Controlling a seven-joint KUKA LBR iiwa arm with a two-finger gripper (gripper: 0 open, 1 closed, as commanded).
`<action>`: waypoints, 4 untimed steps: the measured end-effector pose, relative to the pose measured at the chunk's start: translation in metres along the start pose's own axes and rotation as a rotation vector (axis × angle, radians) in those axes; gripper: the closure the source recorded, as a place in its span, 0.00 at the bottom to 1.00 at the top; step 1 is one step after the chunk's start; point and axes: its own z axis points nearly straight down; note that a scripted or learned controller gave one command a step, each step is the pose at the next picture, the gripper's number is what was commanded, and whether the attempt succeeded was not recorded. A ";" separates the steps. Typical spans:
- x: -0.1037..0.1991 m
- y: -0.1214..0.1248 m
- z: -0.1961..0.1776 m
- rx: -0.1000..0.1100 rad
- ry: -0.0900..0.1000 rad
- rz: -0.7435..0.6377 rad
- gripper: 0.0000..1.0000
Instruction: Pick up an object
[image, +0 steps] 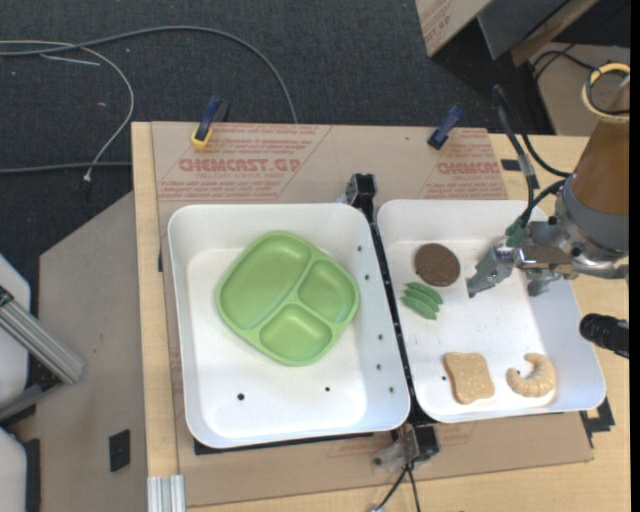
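The right bin holds a round brown patty, a green pea pod, a tan slice of toast and a pale curled shrimp. My gripper hangs over the upper part of this bin, just right of the patty. Its grey fingers are spread open with nothing between them. The patty lies apart from the nearer finger.
The left bin bears a light green divided plate. Black clips sit on the wall between the bins at the back and the front. A black knob sticks in at the right edge.
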 end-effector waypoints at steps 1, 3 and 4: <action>0.000 0.002 -0.005 -0.011 -0.001 -0.003 0.00; -0.002 0.001 0.103 -0.005 0.000 -0.001 0.00; -0.008 0.001 0.147 -0.006 0.000 -0.001 0.00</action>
